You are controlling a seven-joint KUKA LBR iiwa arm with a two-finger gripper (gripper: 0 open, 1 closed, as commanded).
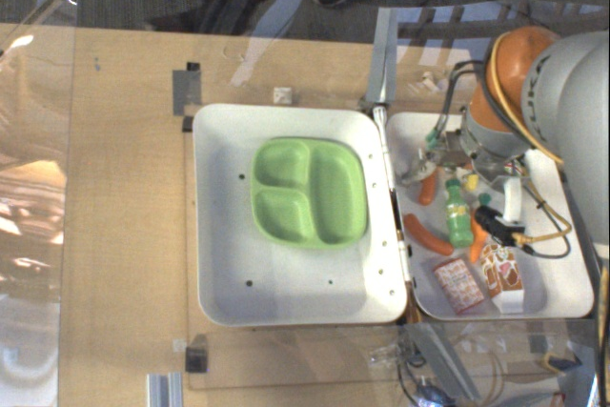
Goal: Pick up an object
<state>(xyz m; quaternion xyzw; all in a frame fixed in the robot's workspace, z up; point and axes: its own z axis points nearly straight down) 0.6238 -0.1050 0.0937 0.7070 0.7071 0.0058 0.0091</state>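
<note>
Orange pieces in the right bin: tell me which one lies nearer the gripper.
The upper orange piece, just below the gripper. The other orange piece lies lower, beside the green bottle.

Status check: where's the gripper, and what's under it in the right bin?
Gripper low in right bin, upper left. Orange sausage just beneath. Green bottle, cartons crowd nearby. Green tray alone in left bin.
</note>
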